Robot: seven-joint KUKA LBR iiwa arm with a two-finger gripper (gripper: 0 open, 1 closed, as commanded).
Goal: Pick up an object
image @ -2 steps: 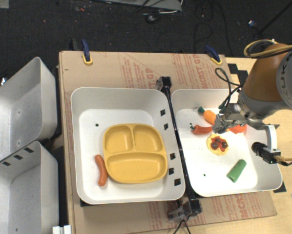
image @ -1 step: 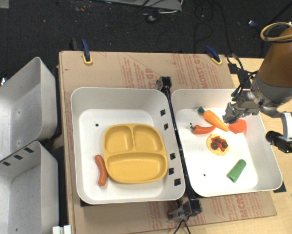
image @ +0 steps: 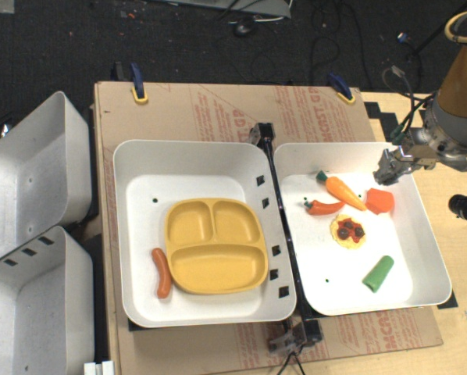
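The gripper [image: 390, 170] is seen above the right bin's [image: 429, 233] upper right part, near an orange block [image: 380, 201]; whether it is clenched or released can't be told. A carrot [image: 346, 191], red chili [image: 325, 206], small pizza [image: 349, 230] & green piece [image: 378, 273] are laid in the right bin. In the left bin [image: 132, 209] a yellow divided plate [image: 215, 244] is set w/ a sausage [image: 162, 272] just beside it

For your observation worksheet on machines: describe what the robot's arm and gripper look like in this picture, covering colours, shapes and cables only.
The arm enters from the right as a thick rounded segment, orange-tan with a pale ring at its top, above a grey metallic wrist. The gripper is small, dark grey and blocky. Thin dark cables loop beside the wrist.
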